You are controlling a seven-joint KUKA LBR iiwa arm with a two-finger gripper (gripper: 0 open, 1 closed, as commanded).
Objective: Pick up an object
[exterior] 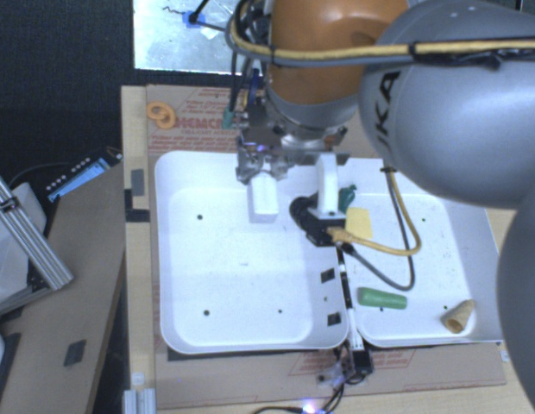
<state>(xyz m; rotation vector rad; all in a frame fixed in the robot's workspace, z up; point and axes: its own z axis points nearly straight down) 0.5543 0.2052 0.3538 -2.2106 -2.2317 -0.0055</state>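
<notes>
My gripper [295, 198] hangs over the inner edge of the left bin [207, 317], close to the divider between the bins. Its two white fingers [263, 200] stand well apart, so it is open, and I see no object between them. In the right bin [431, 222] a yellow flat piece [359, 222] and a small green item [348, 197] lie just right of the right finger, partly hidden by it. A green cylinder [381, 298] lies near the bin's front. A tan cork-like piece [457, 317] sits in the front right corner.
A black fitting [307, 219] on a yellow cable [380, 248] hangs below the gripper and loops over the right bin. The big grey arm [457, 84] covers the back right. An orange ring [160, 114] lies on the cardboard behind the left bin.
</notes>
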